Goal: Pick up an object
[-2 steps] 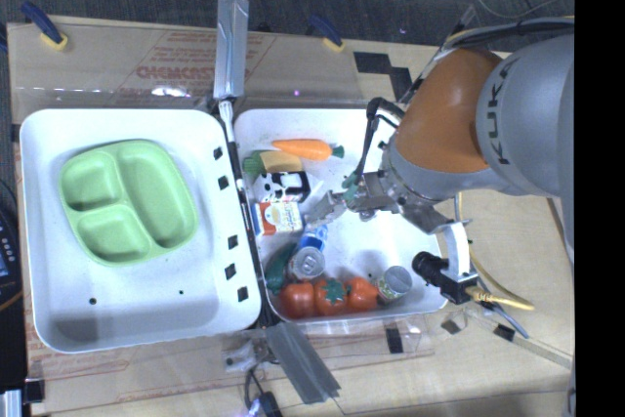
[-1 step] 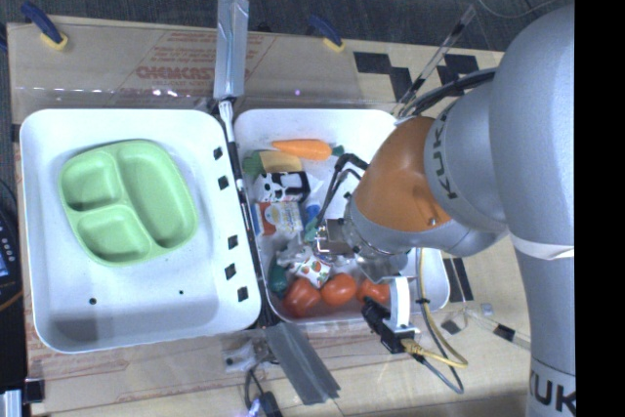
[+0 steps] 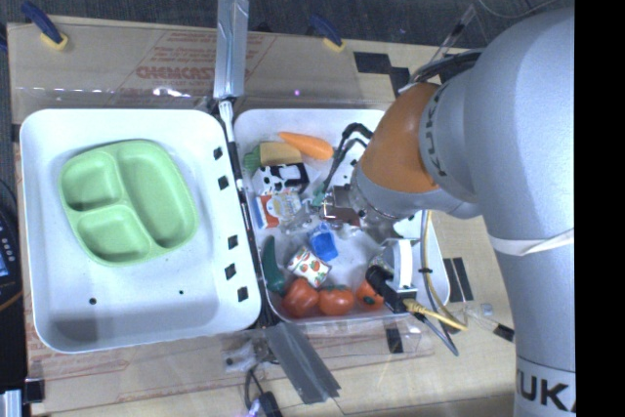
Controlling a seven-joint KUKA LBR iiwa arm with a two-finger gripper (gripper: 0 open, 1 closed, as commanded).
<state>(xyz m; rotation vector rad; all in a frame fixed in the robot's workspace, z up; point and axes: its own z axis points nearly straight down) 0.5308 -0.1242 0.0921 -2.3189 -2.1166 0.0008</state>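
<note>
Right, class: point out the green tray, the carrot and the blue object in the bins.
green tray (image 3: 127, 198), camera view, on the ridge between its compartments.
carrot (image 3: 306, 145), camera view, on the middle of its orange body.
blue object (image 3: 323, 244), camera view, on its top face.

bins (image 3: 39, 210): smooth white plastic | tray (image 3: 127, 200): matt green plastic (three compartments) | arm (image 3: 518, 142): smooth grey shell

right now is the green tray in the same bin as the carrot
No, the green tray lies in the left bin, while the carrot is in the right bin among the other items.
</note>
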